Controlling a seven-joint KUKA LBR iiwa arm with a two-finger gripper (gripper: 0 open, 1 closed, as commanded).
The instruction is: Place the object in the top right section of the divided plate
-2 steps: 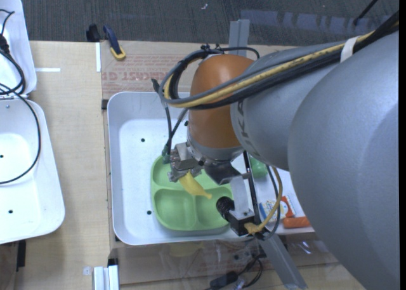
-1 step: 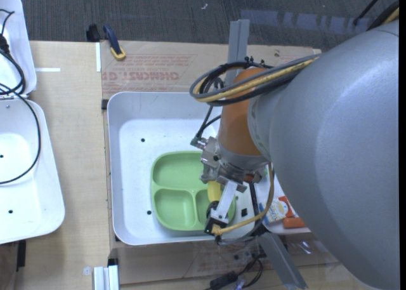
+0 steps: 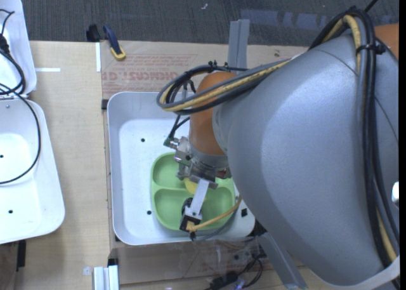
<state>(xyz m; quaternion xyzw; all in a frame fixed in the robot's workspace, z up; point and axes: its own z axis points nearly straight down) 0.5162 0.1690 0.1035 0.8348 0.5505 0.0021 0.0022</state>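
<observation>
A light green divided plate [image 3: 166, 201] lies in the near part of the right white bin [image 3: 130, 155]. My gripper [image 3: 195, 177] hangs straight over the plate's middle, and the wrist and orange band cover it from above. A small yellow object [image 3: 189, 186] peeks out just under the wrist, at the plate's inner dividers. I cannot make out whether it sits on the plate or is held. The plate's right-hand sections are hidden under the arm.
The big grey arm body covers the right side of the view and the bin's right wall. A second white bin [image 3: 25, 174] with a black cable stands at the left. A blue and yellow clamp [image 3: 113, 42] lies on the bench behind.
</observation>
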